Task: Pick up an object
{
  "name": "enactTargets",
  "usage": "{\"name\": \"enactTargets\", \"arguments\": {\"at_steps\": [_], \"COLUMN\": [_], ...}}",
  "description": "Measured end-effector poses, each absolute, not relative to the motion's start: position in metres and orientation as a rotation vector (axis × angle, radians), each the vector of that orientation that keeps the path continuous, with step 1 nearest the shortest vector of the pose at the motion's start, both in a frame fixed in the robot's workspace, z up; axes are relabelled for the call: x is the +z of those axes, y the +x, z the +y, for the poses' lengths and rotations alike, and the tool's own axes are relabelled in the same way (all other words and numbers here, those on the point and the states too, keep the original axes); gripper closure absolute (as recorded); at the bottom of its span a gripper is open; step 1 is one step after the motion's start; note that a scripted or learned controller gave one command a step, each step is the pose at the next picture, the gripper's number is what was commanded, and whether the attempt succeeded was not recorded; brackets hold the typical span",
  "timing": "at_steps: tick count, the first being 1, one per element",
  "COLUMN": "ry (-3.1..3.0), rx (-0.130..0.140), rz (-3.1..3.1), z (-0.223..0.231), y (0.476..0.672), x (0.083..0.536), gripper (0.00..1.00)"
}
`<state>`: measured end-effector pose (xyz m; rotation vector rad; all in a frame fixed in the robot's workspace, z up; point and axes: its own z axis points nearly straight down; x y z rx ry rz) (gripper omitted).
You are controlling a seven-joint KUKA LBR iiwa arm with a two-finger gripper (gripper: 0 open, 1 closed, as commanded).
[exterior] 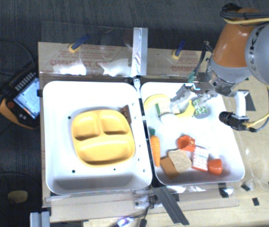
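Observation:
My gripper (190, 102) hangs over the back of the right bin (233, 148), fingers apart and open. Directly under it lies a yellow banana-like piece (154, 100), with a small green-and-white item (165, 109) against it; nothing is lifted between the fingers. Nearer the front of the same bin lie an orange carrot (154, 148), a bread slice (179, 160), a red pepper (186, 142), a small red-and-white box (200, 159) and a red block (214, 166).
The left bin (54, 141) holds a yellow compartment tray (103, 135) with a small brown item (126, 112) at its back corner. A handheld pendant (23, 98) lies on the floor left of the bench. Cables (247, 122) hang off the arm at the right bin's edge.

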<state>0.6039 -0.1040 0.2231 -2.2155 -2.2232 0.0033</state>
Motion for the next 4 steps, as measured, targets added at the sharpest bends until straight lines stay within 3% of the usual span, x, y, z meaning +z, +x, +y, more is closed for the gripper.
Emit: {"name": "enactTargets", "arguments": {"at_steps": [1,2,3,4], "ry": [-2.24,-2.165,-2.161,-2.156], "rx": [0.007,-0.019,0.002,0.007], "rz": [-2.201,-2.306,-2.28,-2.286], "z": [-0.166,-0.185,-0.184,-0.204], "y": [0.623,0.645,0.669,0.668], "x": [0.15,0.124,0.151,0.135], "gripper": [0.0,0.0,0.0,0.0]}}
